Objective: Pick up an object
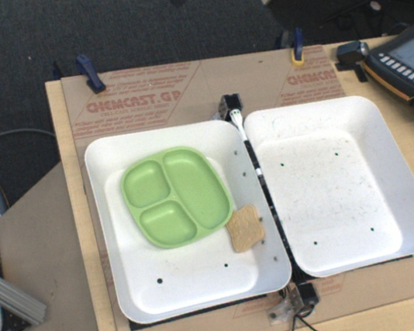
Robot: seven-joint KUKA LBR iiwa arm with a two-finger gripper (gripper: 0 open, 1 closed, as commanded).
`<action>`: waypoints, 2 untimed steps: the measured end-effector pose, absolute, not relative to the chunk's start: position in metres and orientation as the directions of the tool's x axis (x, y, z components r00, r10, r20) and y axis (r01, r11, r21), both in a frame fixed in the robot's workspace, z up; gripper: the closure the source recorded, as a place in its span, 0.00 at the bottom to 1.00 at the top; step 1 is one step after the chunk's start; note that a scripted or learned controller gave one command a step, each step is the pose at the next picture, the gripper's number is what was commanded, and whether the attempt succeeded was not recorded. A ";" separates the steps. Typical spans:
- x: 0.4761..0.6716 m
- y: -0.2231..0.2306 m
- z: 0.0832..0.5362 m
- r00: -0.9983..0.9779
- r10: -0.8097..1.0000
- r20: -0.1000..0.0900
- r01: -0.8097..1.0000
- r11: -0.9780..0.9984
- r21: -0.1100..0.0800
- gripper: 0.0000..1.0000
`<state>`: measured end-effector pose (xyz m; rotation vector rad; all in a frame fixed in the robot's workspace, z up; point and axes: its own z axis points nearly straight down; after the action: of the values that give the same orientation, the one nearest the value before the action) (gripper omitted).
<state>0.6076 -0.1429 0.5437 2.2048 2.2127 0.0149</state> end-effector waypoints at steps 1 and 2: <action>0.539 -0.123 0.474 0.000 1.000 0.002 1.000 0.000 -0.008 1.00; 0.475 -0.107 0.371 0.002 1.000 0.004 1.000 -0.002 -0.015 1.00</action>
<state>0.4755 -0.1065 0.3714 2.2326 2.2283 -0.0123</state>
